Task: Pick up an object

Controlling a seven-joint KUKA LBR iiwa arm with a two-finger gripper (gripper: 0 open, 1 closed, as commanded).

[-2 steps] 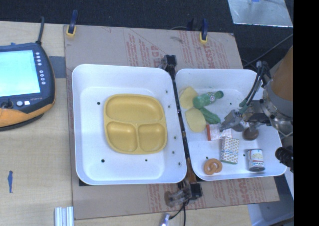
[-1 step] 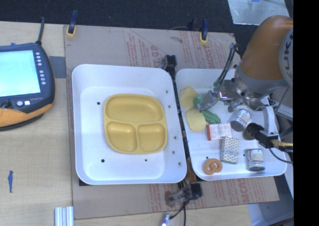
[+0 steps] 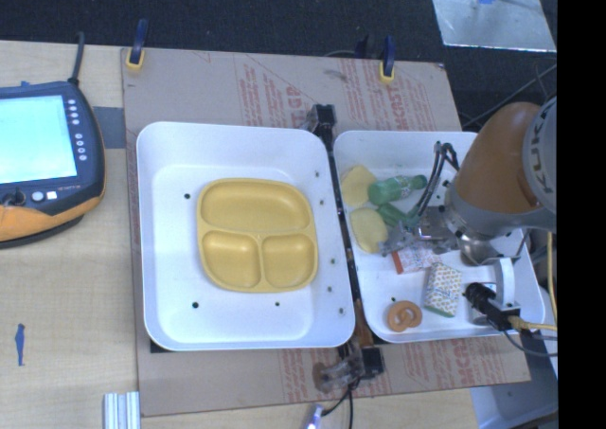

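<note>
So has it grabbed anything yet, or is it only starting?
Nothing looks picked up yet. The arm has reached into the right bin, its hand down among the yellow pieces and green bottle. Whether it has a grip can't be seen. Lifting something out is still left.

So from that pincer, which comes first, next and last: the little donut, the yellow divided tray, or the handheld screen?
From the pincer, in the right bin:
1. The donut, same bin, toward the front edge.
2. The yellow tray, middle of the left bin.
3. The handheld screen, off on the bench's far left.
</note>
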